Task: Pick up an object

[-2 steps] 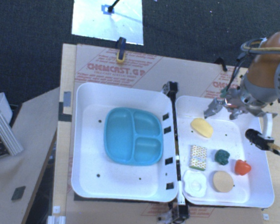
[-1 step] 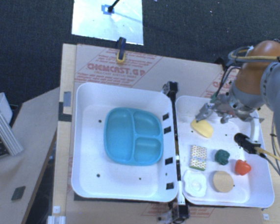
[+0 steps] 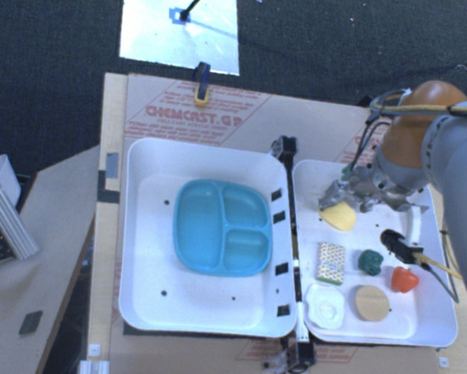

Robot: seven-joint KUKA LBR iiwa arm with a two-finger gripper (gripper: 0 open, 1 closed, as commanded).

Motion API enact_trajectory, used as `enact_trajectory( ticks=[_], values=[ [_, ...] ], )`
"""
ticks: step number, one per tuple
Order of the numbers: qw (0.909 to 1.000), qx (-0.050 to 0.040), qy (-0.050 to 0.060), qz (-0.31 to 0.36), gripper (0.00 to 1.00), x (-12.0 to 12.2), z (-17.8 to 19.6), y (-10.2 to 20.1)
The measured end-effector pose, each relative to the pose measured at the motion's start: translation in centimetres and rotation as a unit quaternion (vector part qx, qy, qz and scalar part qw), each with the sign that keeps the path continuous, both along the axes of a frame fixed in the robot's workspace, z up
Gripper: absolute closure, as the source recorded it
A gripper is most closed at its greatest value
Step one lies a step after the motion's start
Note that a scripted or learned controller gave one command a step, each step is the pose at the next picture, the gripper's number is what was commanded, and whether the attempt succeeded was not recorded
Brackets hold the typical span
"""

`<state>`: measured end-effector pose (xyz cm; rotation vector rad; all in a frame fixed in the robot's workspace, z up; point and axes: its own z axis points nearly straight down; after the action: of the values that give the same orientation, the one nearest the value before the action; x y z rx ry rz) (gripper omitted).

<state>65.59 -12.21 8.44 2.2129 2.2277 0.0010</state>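
Observation:
My gripper (image 3: pixel 337 200) is low over the back left of the right bin (image 3: pixel 430 324). A yellow wedge-shaped object (image 3: pixel 340 217) lies right under it, touching or nearly touching its tip. Further forward in the same bin lie a speckled yellow-green block (image 3: pixel 330 262), a dark green lump (image 3: pixel 369 262), a red object (image 3: pixel 404 279), a tan round disc (image 3: pixel 370 303) and a white round object (image 3: pixel 325 306). The arm comes in from the right, and its wrist covers the bin's back right.
The left bin (image 3: pixel 144 215) holds a blue divided plate (image 3: pixel 220 227) in its middle. A black clipped divider (image 3: pixel 289 228) runs between the two bins. Both bins rest on a cardboard sheet (image 3: pixel 224 111) on the bench.

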Motion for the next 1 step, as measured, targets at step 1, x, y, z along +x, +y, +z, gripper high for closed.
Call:
enact_trajectory(
  ticks=[1],
  values=[
    [1.0000,0.0002,-0.005,0.001,1.00,0.33,1.53,0.08]
  ],
)
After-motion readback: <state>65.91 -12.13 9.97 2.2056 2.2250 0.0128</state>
